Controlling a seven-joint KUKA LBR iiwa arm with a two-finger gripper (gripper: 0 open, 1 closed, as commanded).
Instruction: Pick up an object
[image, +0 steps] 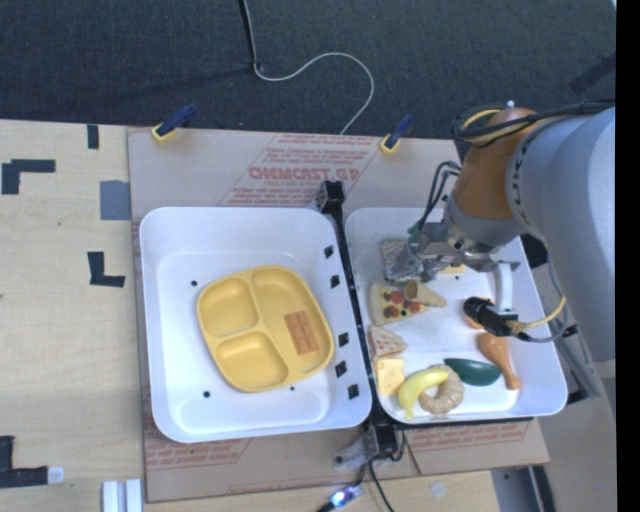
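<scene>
- While the arm (520, 180) reaches in from the right, its gripper (405, 262) hangs over the far left part of the right bin (545, 400).
- Whether the fingers are spread or pressed together cannot be told from this slant; nothing is seen pinched between them.
- A pizza slice (402, 300) lies in that bin just near of the gripper, its toppings facing up.
- Nearer along the bin's left side lie a sandwich wedge (387, 343) and a yellow block (388, 377).
- At the near edge a banana (420, 385) touches a ring-shaped pastry (442, 397), with a dark green piece (472, 371) just to their right.
- A drumstick (498, 358) lies on the right side.
- The left bin (170, 240) holds a yellow divided plate (262, 327) with a small brown piece (301, 332) in its right compartment.
</scene>
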